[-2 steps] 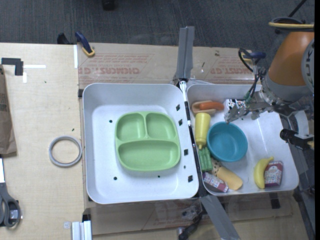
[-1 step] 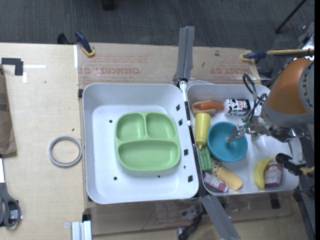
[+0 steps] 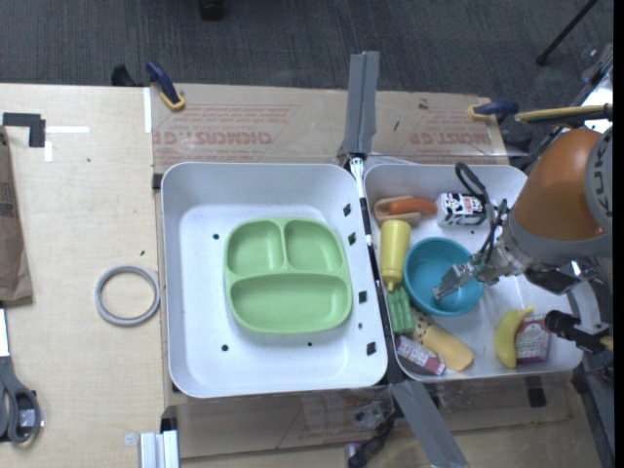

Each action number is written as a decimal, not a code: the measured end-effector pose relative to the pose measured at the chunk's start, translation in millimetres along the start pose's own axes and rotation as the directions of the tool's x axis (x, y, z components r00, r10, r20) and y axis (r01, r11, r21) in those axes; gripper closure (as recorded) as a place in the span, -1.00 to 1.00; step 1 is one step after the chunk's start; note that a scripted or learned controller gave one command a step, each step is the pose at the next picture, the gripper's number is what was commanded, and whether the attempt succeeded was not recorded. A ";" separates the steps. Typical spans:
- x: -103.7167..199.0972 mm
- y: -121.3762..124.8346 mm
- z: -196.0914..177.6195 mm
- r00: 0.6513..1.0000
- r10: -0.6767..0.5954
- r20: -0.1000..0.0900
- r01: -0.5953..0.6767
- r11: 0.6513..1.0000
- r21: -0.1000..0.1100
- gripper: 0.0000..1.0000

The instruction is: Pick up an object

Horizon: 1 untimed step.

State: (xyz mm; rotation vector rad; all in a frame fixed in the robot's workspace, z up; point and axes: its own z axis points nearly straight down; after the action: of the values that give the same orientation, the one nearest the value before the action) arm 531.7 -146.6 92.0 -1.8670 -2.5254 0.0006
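The right bin [image 3: 546, 364] holds a blue bowl [image 3: 434, 266], a yellow bottle [image 3: 394, 250], an orange hot-dog-like toy [image 3: 407, 206], a black-and-white cow-patterned item [image 3: 462, 208], a banana [image 3: 507, 337], a small pinkish packet [image 3: 533, 341], a tan oblong piece [image 3: 448, 348] and a green ridged piece [image 3: 400, 310]. My gripper [image 3: 456, 281] reaches in from the right and hangs over the blue bowl's right half, tilted down toward the lower left. I see nothing held in it. The orange-banded wrist [image 3: 561, 188] covers the bin's right wall.
The left bin [image 3: 185, 261] carries a green divided plate [image 3: 288, 276]. On the bench to the left lie a grey tape ring [image 3: 127, 293], scissors [image 3: 18, 412] and a brown bag [image 3: 12, 232]. A grey divider bar [image 3: 361, 105] stands behind the bins.
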 end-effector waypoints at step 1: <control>-3.3 -0.6 -10.5 1.000 0.006 0.004 -0.006 1.000 -0.001 1.00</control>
State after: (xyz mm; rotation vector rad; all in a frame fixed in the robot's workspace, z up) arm 532.1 -149.9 102.6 -1.8770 -2.5232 0.0033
